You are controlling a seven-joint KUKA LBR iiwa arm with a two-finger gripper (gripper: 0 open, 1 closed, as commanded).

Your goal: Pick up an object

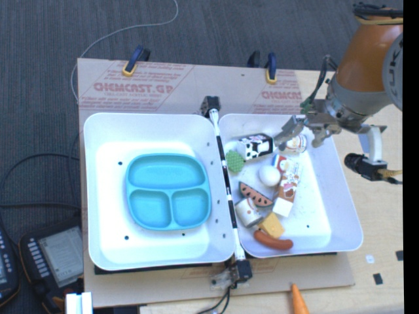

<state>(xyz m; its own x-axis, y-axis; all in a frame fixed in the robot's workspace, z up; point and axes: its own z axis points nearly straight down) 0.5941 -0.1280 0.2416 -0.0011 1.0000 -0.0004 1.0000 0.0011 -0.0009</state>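
My gripper hangs over the back part of the right bin, its fingers spread open. A small round white and orange item lies just below the gap between them, and nothing is clamped. Further toys lie in the same bin: a black and white carton, a green piece, a white egg, a watermelon slice, a white cube, a yellow wedge and a red sausage.
The left bin holds a blue divided plate. A black divider rail runs between the bins. Clamps sit at the board's back edge. A black part of the arm juts out over the bench at the right.
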